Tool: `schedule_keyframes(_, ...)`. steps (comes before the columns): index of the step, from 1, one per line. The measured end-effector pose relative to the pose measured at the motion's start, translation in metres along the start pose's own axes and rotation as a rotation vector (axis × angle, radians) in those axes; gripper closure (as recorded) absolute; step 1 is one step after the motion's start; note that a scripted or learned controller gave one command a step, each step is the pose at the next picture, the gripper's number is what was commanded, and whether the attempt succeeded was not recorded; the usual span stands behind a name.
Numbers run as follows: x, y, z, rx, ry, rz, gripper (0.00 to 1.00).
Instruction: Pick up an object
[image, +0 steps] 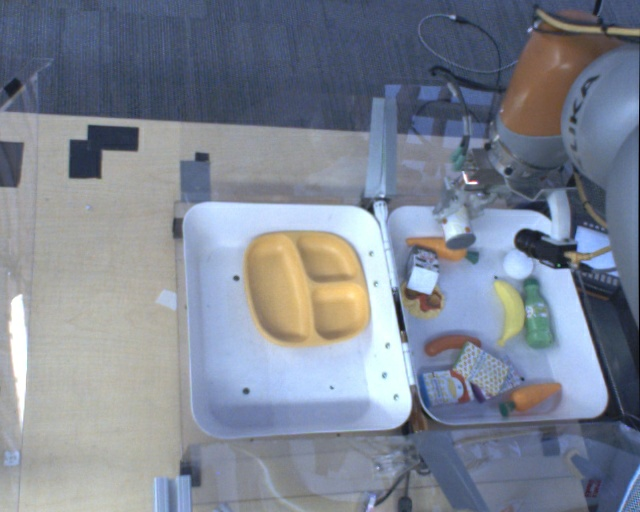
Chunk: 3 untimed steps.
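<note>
My gripper (462, 205) hangs over the far left corner of the right bin (590, 380), below the orange band of the arm. A small grey-white cylinder (458, 233) sits right under it, and I cannot tell whether it is gripped. Just below lies an orange carrot (432, 245). The same bin holds a small carton (424, 270), a red and yellow item (424, 301), a white ball (516, 265), a banana (510, 311), a green bottle (537, 315), a red sausage (447, 344), a patterned packet (472, 377) and a second carrot (535, 396).
The left bin (290, 400) holds a yellow divided plate (305, 286). A metal divider (378, 150) runs between the bins at the back. A black part (545, 246) juts in from the right, and cables (460, 45) loop behind the arm.
</note>
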<state>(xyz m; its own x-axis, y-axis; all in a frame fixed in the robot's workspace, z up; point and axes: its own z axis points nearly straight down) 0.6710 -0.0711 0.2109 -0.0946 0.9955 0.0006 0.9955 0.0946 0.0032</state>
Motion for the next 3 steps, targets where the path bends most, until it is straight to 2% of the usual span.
schedule_keyframes(1,-0.007,-0.001,0.014,0.002,0.0,-0.154,1.0)
schedule_keyframes(2,0.003,-0.058,-0.015,0.002,0.0,-0.083,1.0)
schedule_keyframes(3,-0.02,-0.117,0.008,0.005,0.001,-0.054,1.0)
